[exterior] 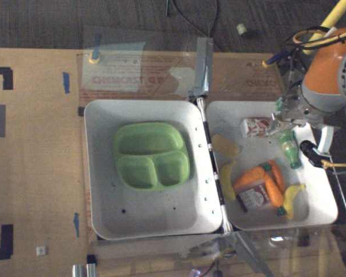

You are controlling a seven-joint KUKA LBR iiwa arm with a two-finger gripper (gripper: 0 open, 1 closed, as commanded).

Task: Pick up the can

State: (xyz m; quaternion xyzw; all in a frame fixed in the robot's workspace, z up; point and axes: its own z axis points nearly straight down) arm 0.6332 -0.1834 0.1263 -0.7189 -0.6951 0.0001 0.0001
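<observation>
A small white and red can (255, 127) lies on its side near the back of the right bin (323, 212). My gripper (281, 122) hangs just to the can's right, at or touching its end, below the orange band of the arm (328, 68). The gripper's tip is partly lost against the wrist hardware and cables. A second can-like item (253, 199), dark red with a white label, lies near the front of the same bin.
The right bin also holds a green bottle (289, 152), two orange carrots (251, 178), a banana (292, 198) and a tan flat piece (225, 146). A green divided plate (151, 156) sits in the left bin (98, 212). Cables run beside the arm.
</observation>
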